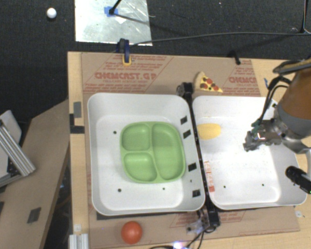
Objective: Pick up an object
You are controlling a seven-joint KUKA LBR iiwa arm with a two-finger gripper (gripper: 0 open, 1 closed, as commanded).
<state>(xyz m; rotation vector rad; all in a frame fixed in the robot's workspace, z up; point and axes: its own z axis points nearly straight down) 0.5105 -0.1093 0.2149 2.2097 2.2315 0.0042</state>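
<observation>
A yellow lemon-shaped object (pixel 209 131) lies in the right bin (pixel 238 191) near its left wall. My gripper (pixel 251 140) hangs over the middle right of that bin, to the right of the yellow object and apart from it. The wrist hides the fingers from above. A green divided plate (pixel 152 151) rests in the left bin (pixel 103 139). A toy pizza slice (pixel 208 83) sits on the board behind the bins. A red-orange ball (pixel 131 232) rests on the board in front of the left bin.
The cardboard board (pixel 145 71) carries both bins. A blue clamp (pixel 124 50) grips its back edge. A black divider with clips (pixel 193 139) runs between the bins. A foil sheet (pixel 111 14) and a small white ball (pixel 52 13) lie beyond the board.
</observation>
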